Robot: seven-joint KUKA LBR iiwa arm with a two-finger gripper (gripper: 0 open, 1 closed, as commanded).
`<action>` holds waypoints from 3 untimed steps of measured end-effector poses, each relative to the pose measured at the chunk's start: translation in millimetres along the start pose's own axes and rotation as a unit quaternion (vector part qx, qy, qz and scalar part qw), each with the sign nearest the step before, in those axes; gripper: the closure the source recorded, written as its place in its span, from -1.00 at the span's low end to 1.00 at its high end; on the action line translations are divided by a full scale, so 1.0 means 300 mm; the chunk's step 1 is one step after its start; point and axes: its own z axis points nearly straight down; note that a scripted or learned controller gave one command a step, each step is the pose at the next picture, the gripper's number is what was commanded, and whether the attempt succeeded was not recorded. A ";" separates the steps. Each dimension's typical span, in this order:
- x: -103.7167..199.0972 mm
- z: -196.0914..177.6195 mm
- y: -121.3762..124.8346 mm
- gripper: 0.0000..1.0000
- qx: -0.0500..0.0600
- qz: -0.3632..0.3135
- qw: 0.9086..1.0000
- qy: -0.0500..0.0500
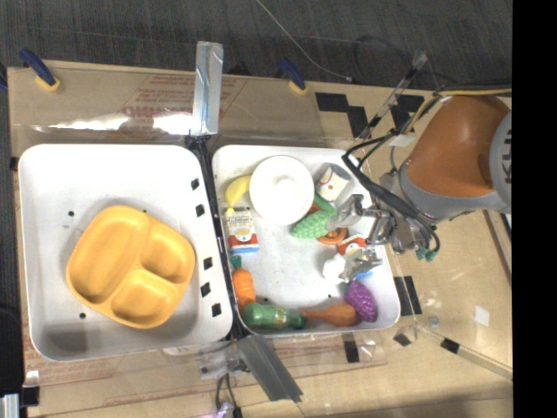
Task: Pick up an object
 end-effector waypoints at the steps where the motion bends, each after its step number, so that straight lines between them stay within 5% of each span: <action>1: -0.039 0.343 -0.020 -1.00 0.001 0.043 0.999 -0.002; 2: -0.119 0.338 -0.022 -1.00 0.001 0.018 1.000 -0.003; 3: -0.126 0.302 -0.014 1.00 0.002 0.013 1.000 -0.005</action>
